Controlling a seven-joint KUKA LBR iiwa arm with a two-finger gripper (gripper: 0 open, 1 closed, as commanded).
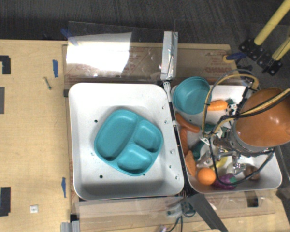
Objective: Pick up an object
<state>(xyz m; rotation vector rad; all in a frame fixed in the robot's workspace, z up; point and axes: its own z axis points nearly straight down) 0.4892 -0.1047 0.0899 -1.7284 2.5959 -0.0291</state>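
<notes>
Clutter (208,175) around gripper (225,159)

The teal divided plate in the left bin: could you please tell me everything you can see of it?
The teal divided plate is a rounded-square dish in glossy teal that looks like plastic, split by raised ridges into three compartments: one large one on its left side and two smaller ones on its right. It lies flat, right way up and turned at a slant, near the middle of the left white bin, resting on the bin's floor. Nothing lies in it, and it stands apart from the bin's walls.

Left bin (82,129): room around divided plate (129,141); right bin (273,175) cluttered.
</notes>
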